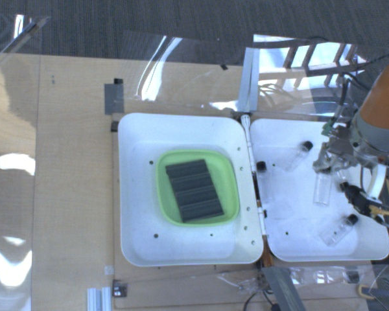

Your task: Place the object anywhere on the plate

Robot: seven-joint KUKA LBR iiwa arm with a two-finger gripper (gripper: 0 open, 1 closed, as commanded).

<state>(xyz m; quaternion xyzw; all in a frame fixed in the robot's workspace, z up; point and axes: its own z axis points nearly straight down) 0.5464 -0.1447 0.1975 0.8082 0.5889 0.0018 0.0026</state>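
A green square plate (pixel 228 173) sits in the left white bin (pixel 136 238). A dark grey ribbed block (pixel 194 190) lies flat on the plate, near its middle. My gripper (pixel 329 163) hangs over the right bin (pixel 292 238), towards its right side, well away from the plate. Directly below it is a clear vial (pixel 321 190); whether the gripper touches or holds the vial is not visible.
Two more clear vials with black caps lie in the right bin, one at the back (pixel 299 153) and one at the front right (pixel 338 230). A small black cap (pixel 260 167) rests by the divider between the bins. Cables (pixel 363 203) trail beside the wrist.
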